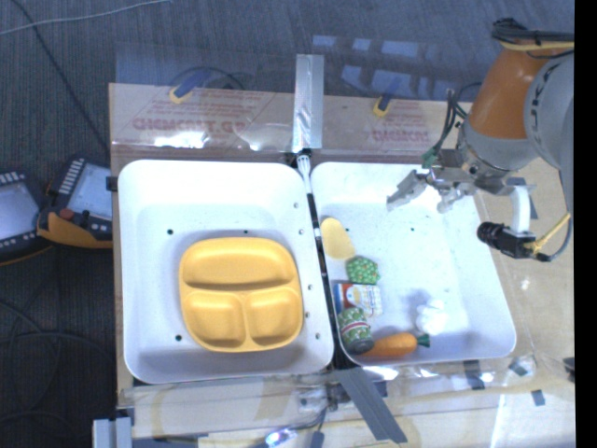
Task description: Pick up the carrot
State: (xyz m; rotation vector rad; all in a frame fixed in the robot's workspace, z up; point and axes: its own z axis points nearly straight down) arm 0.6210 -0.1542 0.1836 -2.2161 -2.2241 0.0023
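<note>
Orange carrot (390, 345), green-tipped, lying flat at right bin's (485, 278) near wall | gripper (427, 192) spread open, holding nothing

Yellow divided tray (242, 292) sits in the left bin (140, 250). Right of it, in the right bin (476, 278): pale yellow piece (337, 241), green ball (363, 270), small can (360, 298), white lump (431, 317).

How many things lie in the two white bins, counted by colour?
Yellow: 2, tray, pale oval piece
Green patterned: 2, upper, lower
Orange: 1, carrot
White: 1, small lump
Red and white: 1, packet
Total: 7
</note>
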